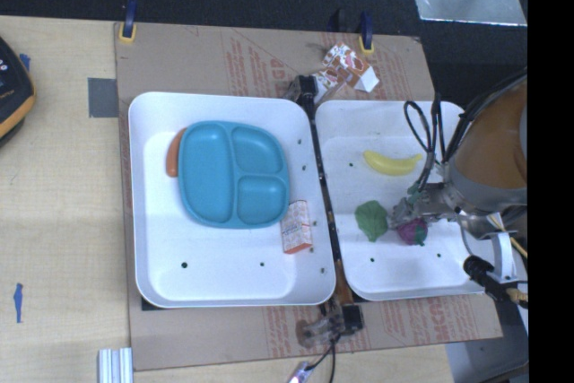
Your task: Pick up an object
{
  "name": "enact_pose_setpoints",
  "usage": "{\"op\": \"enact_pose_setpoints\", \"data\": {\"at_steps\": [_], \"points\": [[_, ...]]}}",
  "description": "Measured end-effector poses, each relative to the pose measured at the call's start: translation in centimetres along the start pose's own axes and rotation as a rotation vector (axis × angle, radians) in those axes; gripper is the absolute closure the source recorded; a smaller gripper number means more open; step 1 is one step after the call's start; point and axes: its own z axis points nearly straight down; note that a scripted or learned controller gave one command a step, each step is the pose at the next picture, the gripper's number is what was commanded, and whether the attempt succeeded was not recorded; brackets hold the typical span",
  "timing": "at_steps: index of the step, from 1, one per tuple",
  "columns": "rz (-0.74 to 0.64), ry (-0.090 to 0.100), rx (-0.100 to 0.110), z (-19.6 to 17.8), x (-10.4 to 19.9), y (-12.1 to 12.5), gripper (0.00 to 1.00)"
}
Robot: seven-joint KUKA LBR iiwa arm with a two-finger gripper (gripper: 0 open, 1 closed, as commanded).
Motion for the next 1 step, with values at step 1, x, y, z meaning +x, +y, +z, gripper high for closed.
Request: {"op": "enact_pose_setpoints", "data": {"at_steps": [1], "points": [[0.005, 0.003, -0.003, -9.10, 6.83, 5.74, 1.00]]}}
